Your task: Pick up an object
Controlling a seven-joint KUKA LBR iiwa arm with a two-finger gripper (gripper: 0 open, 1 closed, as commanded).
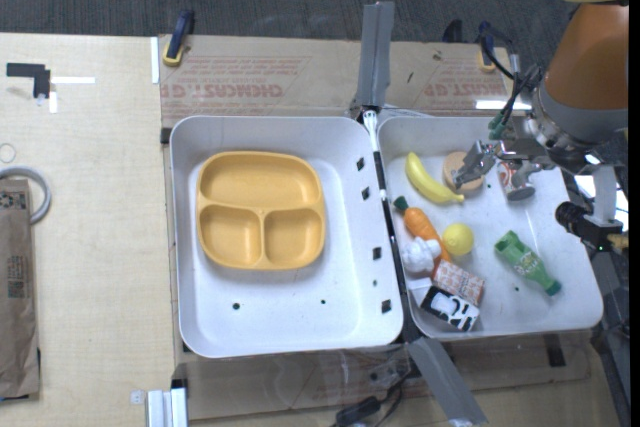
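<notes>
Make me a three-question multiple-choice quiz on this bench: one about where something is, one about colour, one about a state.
1. Where does the divided plate lie?
A. left bin
B. right bin
C. on the cardboard

2. What colour is the bottle?
A. red
B. green
C. blue

3. How does the bottle rest?
A. upright
B. on its side
C. inside the plate

Answers:
1 A: it lies on the floor of the left bin.
2 B: its body is green, in the right bin.
3 B: it lies flat on the bin floor.

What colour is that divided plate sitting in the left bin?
The divided plate is yellow-orange, seen best in the camera view from above.
</notes>
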